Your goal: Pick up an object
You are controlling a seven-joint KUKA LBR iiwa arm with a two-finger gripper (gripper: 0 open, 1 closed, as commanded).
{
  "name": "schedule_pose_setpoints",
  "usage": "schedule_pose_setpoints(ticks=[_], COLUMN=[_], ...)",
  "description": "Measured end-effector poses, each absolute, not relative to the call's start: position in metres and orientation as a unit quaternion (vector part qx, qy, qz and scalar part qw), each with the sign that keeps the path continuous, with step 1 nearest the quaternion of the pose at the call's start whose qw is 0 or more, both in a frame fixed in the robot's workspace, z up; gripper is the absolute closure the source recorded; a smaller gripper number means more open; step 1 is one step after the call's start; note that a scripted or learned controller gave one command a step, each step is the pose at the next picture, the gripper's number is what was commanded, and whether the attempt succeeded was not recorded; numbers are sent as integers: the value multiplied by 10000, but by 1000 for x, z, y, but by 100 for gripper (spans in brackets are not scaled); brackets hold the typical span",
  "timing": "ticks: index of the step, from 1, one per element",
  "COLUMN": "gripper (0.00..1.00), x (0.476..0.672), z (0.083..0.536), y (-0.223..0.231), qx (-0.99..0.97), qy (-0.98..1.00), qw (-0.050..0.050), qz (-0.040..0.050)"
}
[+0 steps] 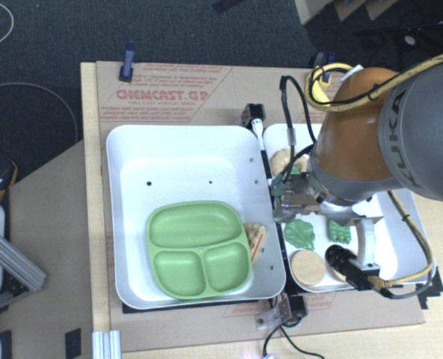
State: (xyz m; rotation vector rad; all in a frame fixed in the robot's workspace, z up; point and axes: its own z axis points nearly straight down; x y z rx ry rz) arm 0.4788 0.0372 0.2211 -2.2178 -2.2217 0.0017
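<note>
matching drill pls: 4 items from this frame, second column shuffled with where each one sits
Items:
1. green divided tray
2. round tan disc
3. blue clip
4. green leafy piece

Places:
A. far left edge of the cardboard sheet, outside the bins
B. left bin, near side
C. right bin, near edge
D. right bin, just under the arm's wrist

Pairs: 1-B, 2-C, 3-A, 4-D

Even, bright light — soft overall.
</note>
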Motion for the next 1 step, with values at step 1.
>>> schedule_pose_setpoints(ticks=[1], gripper=[100], x=[480], z=[232], y=[36], qx=[-7067], qy=[-7076], qw=[-3], qz=[-3])
